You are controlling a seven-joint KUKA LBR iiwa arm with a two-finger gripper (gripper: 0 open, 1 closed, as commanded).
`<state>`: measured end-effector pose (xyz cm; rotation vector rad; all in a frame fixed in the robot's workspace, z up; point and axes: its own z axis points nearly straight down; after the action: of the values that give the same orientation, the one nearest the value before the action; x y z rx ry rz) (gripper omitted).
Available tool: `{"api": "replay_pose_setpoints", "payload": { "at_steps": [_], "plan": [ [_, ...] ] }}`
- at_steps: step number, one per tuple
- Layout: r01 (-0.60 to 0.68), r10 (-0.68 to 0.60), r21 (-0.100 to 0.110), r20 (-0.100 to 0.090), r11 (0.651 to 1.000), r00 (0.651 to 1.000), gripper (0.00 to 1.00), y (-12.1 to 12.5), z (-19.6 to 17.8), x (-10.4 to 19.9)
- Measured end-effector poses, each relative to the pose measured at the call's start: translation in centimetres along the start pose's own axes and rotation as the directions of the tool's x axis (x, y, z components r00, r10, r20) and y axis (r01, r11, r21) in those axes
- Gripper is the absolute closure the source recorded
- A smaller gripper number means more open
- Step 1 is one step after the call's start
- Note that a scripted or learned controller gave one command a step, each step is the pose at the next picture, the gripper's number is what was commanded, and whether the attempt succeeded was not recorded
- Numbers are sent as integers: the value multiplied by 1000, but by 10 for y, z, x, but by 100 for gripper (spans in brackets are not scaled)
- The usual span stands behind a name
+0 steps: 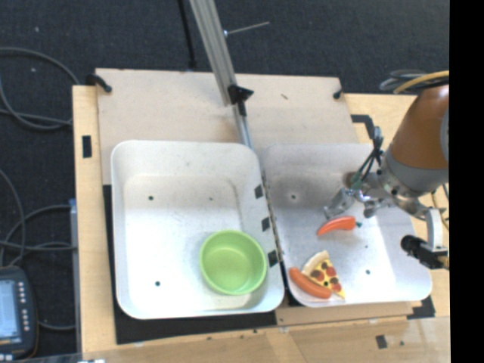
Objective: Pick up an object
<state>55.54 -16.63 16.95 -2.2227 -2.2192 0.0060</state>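
An orange carrot-shaped toy (336,224) lies in the middle of the right bin (393,274). My gripper (349,205) hangs right over it, just above its upper edge, at the end of the grey and orange arm (420,138). Whether the gripper touches the toy cannot be told from this slant. A toy pizza slice (324,271) and a red sausage (308,283) sit together in the right bin's front left corner. In the front right part of the left bin (151,203) a green bowl (233,261) stands upright.
A slanted aluminium post (219,51) rises from the bench behind the two bins, near the divide between them. Black clamps (265,210) sit along the rim between the bins. The arm's body covers the right bin's far right side.
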Motion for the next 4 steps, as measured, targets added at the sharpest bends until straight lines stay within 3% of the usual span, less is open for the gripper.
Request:
{"api": "replay_pose_setpoints", "payload": {
  "at_steps": [1, 2, 3, 4],
  "plan": [
    [-2, 2, -7, -1, 1000, 1000, 100, 2, -14, 0],
    [5, -5, -10, 0, 1000, 1000, 100, 4, -68, -1],
    [1, -1, -1, 0, 1000, 1000, 100, 4, -30, -3],
    [8, -8, -4, -3, 1000, 1000, 100, 14, -27, 49]
  ]
}}
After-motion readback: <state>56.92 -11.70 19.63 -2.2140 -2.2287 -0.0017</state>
